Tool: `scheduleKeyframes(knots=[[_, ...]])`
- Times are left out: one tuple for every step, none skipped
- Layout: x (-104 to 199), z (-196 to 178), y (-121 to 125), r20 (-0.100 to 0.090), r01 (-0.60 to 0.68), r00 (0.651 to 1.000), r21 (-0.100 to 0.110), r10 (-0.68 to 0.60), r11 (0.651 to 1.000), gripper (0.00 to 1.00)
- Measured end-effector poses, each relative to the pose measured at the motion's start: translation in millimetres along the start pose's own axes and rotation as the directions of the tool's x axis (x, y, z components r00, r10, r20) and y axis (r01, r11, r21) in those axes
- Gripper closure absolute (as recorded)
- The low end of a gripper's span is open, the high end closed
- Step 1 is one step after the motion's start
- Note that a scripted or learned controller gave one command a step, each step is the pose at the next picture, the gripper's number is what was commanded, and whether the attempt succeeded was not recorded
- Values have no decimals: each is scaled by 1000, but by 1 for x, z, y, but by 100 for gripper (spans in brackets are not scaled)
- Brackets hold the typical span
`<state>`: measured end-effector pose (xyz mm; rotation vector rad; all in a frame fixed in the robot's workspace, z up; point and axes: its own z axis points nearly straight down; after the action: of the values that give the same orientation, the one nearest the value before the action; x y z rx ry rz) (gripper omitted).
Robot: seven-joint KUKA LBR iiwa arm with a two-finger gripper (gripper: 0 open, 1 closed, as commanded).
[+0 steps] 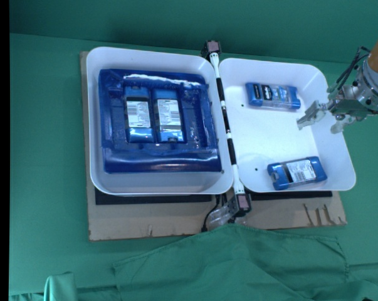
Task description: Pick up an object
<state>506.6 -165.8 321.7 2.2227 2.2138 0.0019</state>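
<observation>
Starting on the left, the bench point(44, 137) is covered in plain green cloth, with a flat sheet of brown cardboard point(145, 227) under both bins. The left bin point(98, 168) is glossy white plastic with rounded corners, and it's nearly filled by a big shiny blue tray point(157, 158) with a raised rim. Two blue packs with white labels point(153, 119) lie side by side in the tray's hollow, touching; the print is too small to read. A thin white hinge or rod with dark ends point(223, 115) runs between the bins. The right bin point(264, 143) is the same smooth white. One flat blue pack point(272, 95) lies near its far edge, and another blue pack with a white label point(296, 172) sits tilted near its front right corner. My gripper point(323, 119) hovers over the right side of that bin, between those two packs, fingers spread open with nothing between them. My arm is cut off at the frame's right edge. A rumpled green cloth point(239, 262) bunches along the bottom.
</observation>
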Motion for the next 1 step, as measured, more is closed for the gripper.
scheduleKeyframes(knots=[[0, 0, 0, 0, 0, 1000, 0, 0, 1000, 0]])
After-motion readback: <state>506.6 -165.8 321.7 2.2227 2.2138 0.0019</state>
